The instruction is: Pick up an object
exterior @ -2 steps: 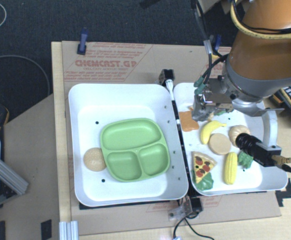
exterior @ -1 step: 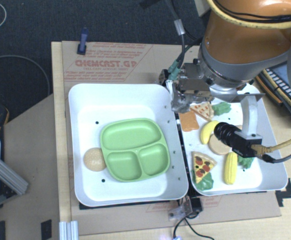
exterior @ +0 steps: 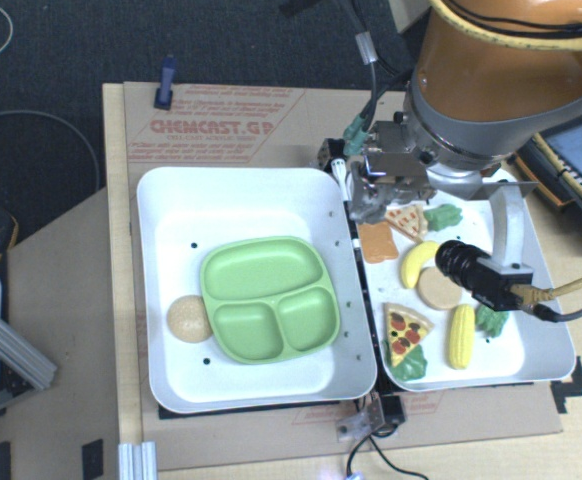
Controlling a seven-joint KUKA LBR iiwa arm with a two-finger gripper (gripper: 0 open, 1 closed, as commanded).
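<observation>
Pizza slice (exterior: pixel 408 222) sits just beneath my tool (exterior: pixel 386 183) — orange slab (exterior: pixel 378 241) beside it — grip state I cannot tell.

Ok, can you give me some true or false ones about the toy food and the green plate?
1. The green tray sits in the left bin. True.
2. A cookie lies inside the green tray. False: it lies beside the tray, on the bin floor.
3. The corn is in the right bin. True.
4. The banana is in the left bin. False: it is in the right bin.
5. Two pizza slices, and, share the right bin. True.
</observation>
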